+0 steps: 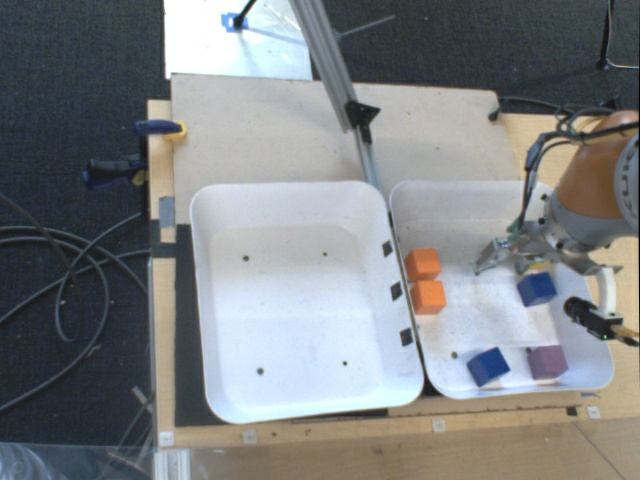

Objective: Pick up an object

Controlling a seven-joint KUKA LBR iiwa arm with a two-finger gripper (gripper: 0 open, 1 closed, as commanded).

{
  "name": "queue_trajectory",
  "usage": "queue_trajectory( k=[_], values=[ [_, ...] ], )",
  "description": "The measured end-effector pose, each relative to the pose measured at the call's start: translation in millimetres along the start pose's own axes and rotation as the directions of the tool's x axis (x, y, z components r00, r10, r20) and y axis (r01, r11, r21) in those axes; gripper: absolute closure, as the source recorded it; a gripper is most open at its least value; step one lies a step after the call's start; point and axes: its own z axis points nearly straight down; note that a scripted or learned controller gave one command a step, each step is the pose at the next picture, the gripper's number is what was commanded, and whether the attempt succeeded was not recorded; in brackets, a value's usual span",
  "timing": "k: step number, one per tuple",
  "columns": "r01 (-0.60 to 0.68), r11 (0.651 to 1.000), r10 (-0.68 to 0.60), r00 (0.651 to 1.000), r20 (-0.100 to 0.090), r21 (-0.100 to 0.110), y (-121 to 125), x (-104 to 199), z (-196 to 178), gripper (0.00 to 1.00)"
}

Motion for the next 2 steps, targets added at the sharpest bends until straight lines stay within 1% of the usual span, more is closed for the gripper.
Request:
queue_trajectory(
  k=[1,2],
  values=[
    [-0.003,1.000,0.003,1.000,0.017,-0.007,64.9,60.2,0.0,0.00],
    [-0.011,1.000,0.011,1.000,0.020,-0.001,61.2,53.9,0.7,0.00]
  ],
)
